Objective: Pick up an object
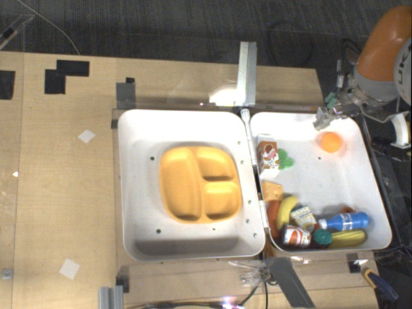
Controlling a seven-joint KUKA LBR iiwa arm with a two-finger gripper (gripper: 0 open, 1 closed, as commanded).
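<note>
Hovering hand [326, 116] at right bin [360, 192] far rim | orange ball [331, 142] near

2 white bins sit side by side. The left bin [135, 140] holds a yellow divided tray [198, 183]. The gripper [324, 117] hangs over the right bin [360, 192] — just beside an orange ball [331, 142]; more toys crowd its near edge.

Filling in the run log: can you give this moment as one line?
hand: above right bin's far edge | holding: nothing seen | nearest: small orange ball | yellow divided plastic tray: left bin
</note>
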